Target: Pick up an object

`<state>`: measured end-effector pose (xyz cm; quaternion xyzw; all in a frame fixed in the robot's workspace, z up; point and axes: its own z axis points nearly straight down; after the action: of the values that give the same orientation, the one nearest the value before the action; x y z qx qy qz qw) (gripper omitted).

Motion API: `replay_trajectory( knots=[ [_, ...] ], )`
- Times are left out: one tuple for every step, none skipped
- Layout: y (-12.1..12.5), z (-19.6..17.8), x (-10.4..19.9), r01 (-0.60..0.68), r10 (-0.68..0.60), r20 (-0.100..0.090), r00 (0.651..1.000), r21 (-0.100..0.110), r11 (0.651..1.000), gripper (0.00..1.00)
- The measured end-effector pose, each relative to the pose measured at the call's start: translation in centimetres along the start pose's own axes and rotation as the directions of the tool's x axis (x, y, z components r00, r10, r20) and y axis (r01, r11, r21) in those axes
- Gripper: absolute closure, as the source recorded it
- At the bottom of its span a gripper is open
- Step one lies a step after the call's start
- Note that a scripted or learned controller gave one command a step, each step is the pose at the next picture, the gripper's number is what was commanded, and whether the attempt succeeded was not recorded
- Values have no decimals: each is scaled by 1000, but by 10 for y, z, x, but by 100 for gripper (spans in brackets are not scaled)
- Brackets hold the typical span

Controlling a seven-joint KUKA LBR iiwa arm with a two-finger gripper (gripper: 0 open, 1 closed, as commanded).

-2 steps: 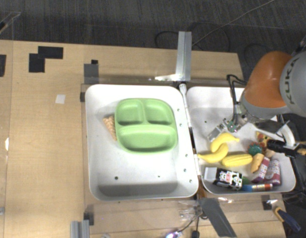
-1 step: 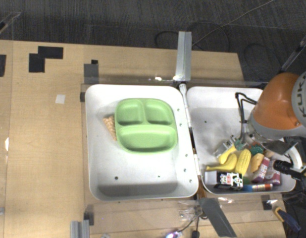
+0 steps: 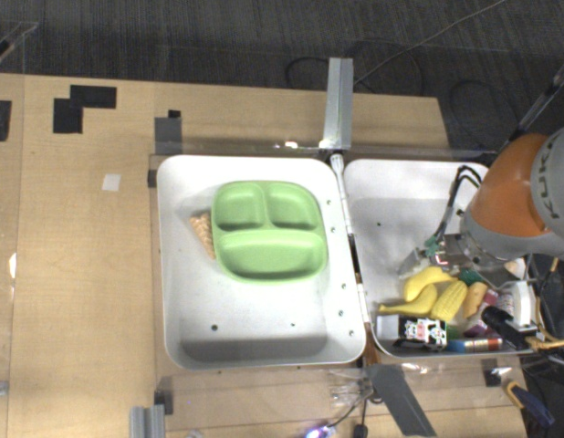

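Camera view, from above, shows the gripper [image 3: 443,255] lowered into the right bin [image 3: 391,199], at the upper edge of a heap of small things piled in that bin's near corner. Whether it is apart or closed cannot be told, as it is blurred and partly hidden beneath the wrist. Nothing is seen clamped in it.

Closest to it lies a yellow banana-shaped toy [image 3: 423,286], just below and slightly to the left of the gripper, nearly touching it. Its long axis runs at a slant, from lower left up toward the gripper. Just beside that toy, directly below the gripper, a yellow corn cob [image 3: 449,299] is seen, also lying slantwise. Further below, against the bin's near wall, a small black-and-white carton [image 3: 423,331] is found.

Well apart, to the far left of the gripper, a green divided plate [image 3: 266,229] rests in the left bin [image 3: 191,318].

The banana-shaped toy is judged the likeliest target, since only a short descent toward the lower left would be needed.
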<state>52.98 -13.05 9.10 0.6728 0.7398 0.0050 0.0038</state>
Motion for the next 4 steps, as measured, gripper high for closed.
replay_trajectory(
  knots=[
    [-23,-2,10,123,-122,10,992,-13,992,0],
    [-33,-2,14,241,-241,12,970,-13,970,0],
    [-31,-13,16,243,-243,6,970,-15,970,100],
    [-31,-13,16,243,-243,6,970,-15,970,0]
  ],
)
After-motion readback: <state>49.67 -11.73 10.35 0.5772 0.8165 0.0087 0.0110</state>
